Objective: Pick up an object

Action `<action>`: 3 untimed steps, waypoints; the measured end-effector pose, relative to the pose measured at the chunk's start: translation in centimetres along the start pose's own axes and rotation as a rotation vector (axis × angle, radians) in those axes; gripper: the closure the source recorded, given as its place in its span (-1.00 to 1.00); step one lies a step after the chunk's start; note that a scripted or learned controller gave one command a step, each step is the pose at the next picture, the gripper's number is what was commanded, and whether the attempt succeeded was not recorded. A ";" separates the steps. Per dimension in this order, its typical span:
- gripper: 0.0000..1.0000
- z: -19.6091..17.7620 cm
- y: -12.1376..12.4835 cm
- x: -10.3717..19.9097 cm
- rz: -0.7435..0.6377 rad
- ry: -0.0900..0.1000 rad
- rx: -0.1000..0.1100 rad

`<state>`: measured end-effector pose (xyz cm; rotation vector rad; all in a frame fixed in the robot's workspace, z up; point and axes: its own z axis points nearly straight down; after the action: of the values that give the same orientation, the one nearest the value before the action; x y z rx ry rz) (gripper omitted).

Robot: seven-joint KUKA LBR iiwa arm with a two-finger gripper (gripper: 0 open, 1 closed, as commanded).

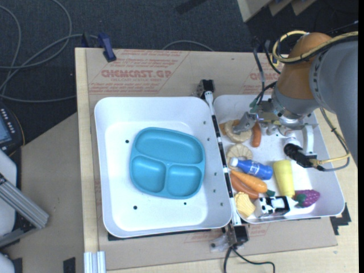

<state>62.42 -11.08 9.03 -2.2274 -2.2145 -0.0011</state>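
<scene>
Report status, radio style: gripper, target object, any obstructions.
Gripper low over right bin, small sausage hanging between its fingers. Bottle, carrot, yellow block crowd below. Blue tray sits in left bin.

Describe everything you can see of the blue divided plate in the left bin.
The blue divided plate is a light blue, rounded-rectangle tray that looks like smooth plastic. It has three compartments: one long section across the far side and two smaller ones side by side on the near side, parted by raised ridges. It lies flat and right side up, slightly skewed, near the middle of the left bin, resting on its white floor. Nothing lies in it, and nothing else touches it.
</scene>
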 end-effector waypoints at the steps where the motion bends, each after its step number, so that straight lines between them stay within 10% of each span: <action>1: 1.00 -1.8 0.5 0.1 -0.005 -0.003 -0.014; 2: 1.00 -0.5 -1.8 1.5 -0.003 -0.012 -0.032; 3: 1.00 -10.0 -7.6 9.8 -0.013 0.002 -0.005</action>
<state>54.90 -1.23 19.04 -2.2140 -2.2310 -0.0091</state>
